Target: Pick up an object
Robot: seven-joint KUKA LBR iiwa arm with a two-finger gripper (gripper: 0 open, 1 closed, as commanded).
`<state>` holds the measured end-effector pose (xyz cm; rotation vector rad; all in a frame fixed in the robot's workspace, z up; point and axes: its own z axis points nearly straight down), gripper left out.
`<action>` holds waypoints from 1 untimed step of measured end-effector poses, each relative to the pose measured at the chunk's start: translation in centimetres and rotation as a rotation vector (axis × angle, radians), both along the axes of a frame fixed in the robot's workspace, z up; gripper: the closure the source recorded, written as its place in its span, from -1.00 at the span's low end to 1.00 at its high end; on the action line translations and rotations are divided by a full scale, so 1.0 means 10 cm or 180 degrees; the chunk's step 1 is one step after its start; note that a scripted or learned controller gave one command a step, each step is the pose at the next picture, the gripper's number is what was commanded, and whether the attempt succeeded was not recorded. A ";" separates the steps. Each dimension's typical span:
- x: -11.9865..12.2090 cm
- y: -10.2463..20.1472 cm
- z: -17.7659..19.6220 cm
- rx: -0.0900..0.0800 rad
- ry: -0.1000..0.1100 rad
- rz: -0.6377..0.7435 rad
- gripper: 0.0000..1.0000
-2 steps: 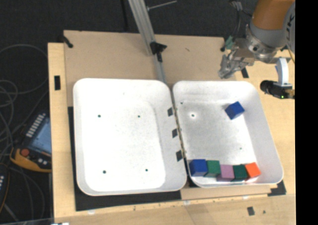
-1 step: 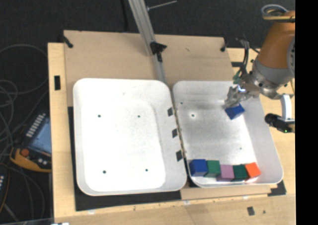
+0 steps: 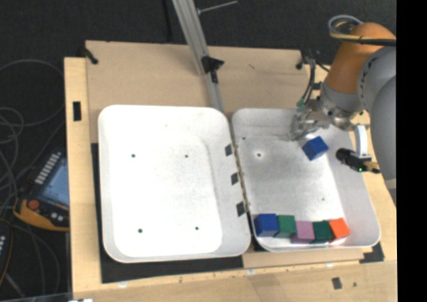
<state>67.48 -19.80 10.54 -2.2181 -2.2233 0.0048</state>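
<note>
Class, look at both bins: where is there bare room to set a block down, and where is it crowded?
The left bin offers bare floor wall to wall. In the right bin, the middle is free, between the divider and the right wall. Crowded: the near wall, lined by the row of blocks, and the far corner, where the gripper hangs beside the blue block.

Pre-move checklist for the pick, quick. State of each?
1. Pincer over the right bin: ok.
2. Blue block held between its fingers: cannot tell; it sits just below the pincer.
3. Blue block tilted, apart from the others: ok.
4. Row of five blocks against the bin's near wall, away from the pincer: ok.
5. Left bin free as a drop spot: ok.
</note>
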 end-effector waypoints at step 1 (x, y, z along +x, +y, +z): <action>0.02 -0.01 0.18 -0.0014 -0.0028 0.0010 1.00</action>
